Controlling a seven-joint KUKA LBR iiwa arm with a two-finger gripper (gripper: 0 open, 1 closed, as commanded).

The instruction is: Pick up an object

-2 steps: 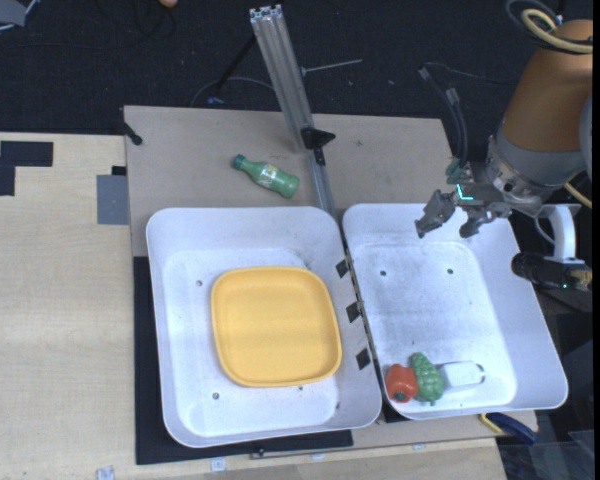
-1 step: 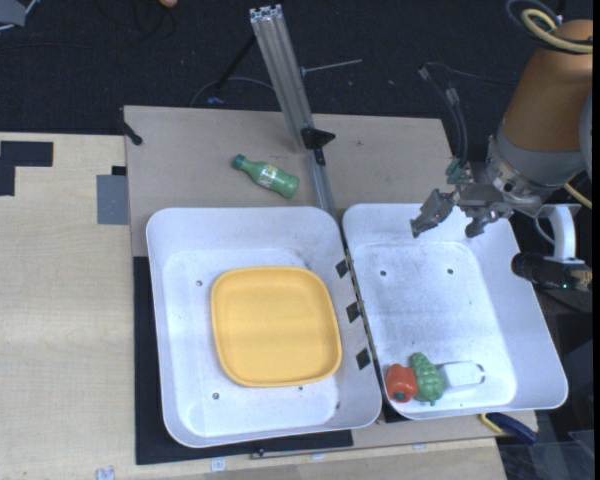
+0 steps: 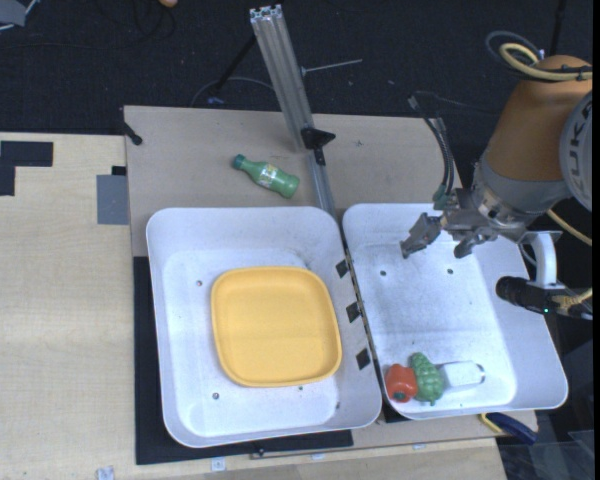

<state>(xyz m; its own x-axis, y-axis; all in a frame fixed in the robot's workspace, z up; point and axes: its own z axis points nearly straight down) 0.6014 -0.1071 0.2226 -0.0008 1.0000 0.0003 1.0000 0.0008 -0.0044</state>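
My gripper point(image 3: 442, 244) hangs over the far part of the right bin point(image 3: 435, 298), its two dark fingers spread apart with nothing between them. At the bin's near edge lie a red toy point(image 3: 401, 381), a green bumpy toy point(image 3: 429, 378) touching it, and a white object point(image 3: 464, 374) just to their right. These three things sit well below the gripper in the view, apart from it. A square yellow plate point(image 3: 275, 324) lies flat in the left bin point(image 3: 180, 268).
A small green bottle point(image 3: 267, 175) lies on its side on the bench behind the left bin. A slanted aluminium post point(image 3: 288, 73) rises behind the gap between the bins. Black clips point(image 3: 352, 311) line the divide between both bins.
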